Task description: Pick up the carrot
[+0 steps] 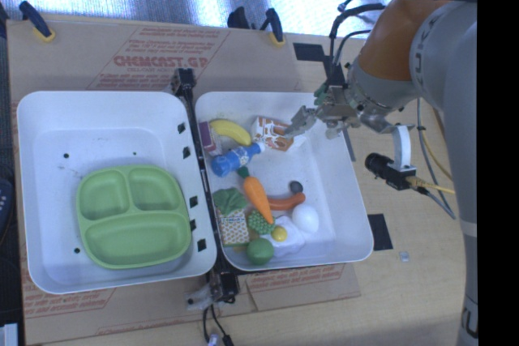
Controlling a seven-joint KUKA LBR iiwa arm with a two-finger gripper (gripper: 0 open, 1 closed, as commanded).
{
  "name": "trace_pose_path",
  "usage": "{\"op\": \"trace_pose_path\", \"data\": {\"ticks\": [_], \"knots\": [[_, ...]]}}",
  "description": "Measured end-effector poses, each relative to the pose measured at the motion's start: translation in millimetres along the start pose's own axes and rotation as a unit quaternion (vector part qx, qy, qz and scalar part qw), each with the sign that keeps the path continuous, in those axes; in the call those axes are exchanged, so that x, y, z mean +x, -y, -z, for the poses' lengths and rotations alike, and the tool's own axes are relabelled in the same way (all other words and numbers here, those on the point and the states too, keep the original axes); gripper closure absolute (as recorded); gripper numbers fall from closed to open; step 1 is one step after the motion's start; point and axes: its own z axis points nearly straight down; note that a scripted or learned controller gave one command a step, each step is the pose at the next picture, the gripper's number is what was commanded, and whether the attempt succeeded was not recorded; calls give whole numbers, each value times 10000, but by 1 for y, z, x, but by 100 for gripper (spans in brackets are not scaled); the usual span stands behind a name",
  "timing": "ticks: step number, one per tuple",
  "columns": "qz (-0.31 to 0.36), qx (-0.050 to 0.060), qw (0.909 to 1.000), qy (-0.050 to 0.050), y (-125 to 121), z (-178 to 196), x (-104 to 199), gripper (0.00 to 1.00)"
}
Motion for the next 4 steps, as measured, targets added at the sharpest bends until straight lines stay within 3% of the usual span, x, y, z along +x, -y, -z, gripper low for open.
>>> {"op": "trace_pose_path", "data": {"ticks": [1,2,3,4], "knots": [[-1403,15,9901,-5,40,-103,70,0],[-711,10,9975,-9,42,-127,75,0],[-689,23,9976,-9,42,-117,75,100],[-487,-12,9988,1,6,-26,92,100]]}}
